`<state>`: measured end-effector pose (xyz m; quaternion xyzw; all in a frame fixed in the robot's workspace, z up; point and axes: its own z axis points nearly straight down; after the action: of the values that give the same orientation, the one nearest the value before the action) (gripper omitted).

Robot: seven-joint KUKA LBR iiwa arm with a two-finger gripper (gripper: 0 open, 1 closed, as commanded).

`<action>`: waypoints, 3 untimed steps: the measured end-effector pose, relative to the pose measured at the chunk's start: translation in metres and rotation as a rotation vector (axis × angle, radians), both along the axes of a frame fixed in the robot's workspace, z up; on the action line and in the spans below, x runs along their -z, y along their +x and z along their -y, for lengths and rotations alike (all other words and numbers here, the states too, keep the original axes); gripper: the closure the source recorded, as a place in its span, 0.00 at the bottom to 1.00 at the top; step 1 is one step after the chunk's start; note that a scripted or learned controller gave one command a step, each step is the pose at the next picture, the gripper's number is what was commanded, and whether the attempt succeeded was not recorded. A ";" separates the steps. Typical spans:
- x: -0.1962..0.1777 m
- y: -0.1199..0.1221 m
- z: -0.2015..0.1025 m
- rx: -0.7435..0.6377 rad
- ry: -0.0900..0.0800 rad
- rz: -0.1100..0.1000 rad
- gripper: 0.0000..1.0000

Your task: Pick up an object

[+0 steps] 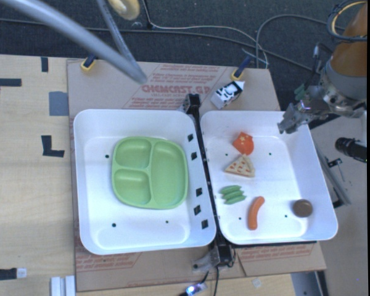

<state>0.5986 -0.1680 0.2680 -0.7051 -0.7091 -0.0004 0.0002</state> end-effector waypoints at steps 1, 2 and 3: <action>0.016 -0.002 -0.048 0.000 0.000 -0.002 1.00; 0.027 -0.001 -0.109 -0.001 0.001 -0.003 1.00; 0.028 -0.005 -0.153 0.000 0.000 -0.003 1.00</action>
<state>0.5938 -0.0149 0.2404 -0.7050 -0.7092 0.0005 0.0011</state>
